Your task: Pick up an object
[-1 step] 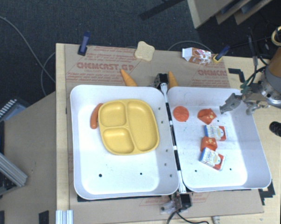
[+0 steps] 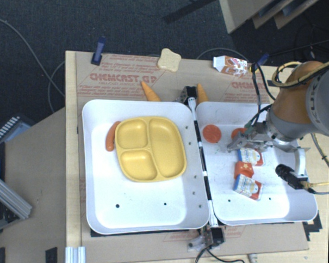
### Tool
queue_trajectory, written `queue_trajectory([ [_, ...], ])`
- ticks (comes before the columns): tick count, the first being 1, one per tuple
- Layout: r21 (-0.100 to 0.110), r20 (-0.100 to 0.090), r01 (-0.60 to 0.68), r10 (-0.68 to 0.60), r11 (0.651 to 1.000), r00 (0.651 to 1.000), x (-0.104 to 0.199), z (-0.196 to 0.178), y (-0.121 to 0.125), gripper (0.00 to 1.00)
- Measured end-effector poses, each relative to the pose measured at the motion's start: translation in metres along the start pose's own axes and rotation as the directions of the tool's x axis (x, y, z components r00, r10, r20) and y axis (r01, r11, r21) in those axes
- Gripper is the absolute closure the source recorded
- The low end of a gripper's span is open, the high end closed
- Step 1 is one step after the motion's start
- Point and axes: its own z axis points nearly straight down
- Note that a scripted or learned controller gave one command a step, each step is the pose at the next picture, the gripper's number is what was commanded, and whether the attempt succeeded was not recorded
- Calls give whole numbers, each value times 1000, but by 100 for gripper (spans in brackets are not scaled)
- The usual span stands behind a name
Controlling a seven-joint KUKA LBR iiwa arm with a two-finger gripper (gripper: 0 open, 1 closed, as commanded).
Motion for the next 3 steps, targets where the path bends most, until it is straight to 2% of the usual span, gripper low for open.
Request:
queue_trajectory([
  [1,-8,5,-1,1,1000,1000,32,-1,-45,0],
  [2,-7,5,-2,2,1000,1000,40,-1,-111,0],
  [3,-12,9,-4,5,1000,1000,38,-12,-109,100],
])
